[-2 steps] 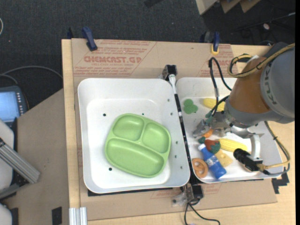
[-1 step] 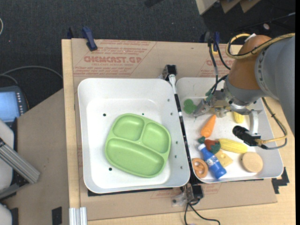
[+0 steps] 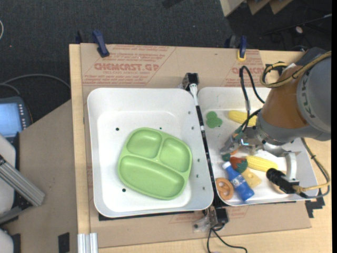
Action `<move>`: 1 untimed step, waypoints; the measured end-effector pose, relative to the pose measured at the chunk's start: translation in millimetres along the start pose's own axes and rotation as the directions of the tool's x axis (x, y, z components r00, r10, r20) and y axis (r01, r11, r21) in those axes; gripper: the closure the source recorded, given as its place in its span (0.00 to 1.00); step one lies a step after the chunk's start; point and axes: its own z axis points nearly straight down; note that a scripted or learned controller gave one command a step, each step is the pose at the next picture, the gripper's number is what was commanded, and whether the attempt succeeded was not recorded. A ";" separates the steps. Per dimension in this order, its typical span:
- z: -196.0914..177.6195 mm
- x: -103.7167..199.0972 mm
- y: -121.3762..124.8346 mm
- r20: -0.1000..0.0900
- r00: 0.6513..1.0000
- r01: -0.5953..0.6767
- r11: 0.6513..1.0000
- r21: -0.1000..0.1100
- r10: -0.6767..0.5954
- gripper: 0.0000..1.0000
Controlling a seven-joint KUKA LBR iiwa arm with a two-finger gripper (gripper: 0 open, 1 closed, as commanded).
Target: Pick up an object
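Crowding the right bin (image 3: pixel 310 179), smooth plastic toys surround the tool (image 3: pixel 239 141): yellow corn (image 3: pixel 261 163), a blue bottle (image 3: pixel 238 182), a pretzel (image 3: pixel 223 187), a green leaf (image 3: pixel 213 120). Its grip state can't be told. A glossy green divided plate (image 3: pixel 154 163) fills the left bin (image 3: pixel 100 109).

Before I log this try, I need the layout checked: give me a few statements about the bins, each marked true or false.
1. The green divided plate lies in the left bin. True.
2. The blue bottle lies in the left bin. False: it is in the right bin.
3. The corn cob lies in the right bin. True.
4. The arm reaches over the left bin. False: it is over the right bin.
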 end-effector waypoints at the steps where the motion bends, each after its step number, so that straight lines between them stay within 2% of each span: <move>1: -10.7 -0.1 3.4 0.002 1.000 0.000 1.000 -0.008 0.000 1.00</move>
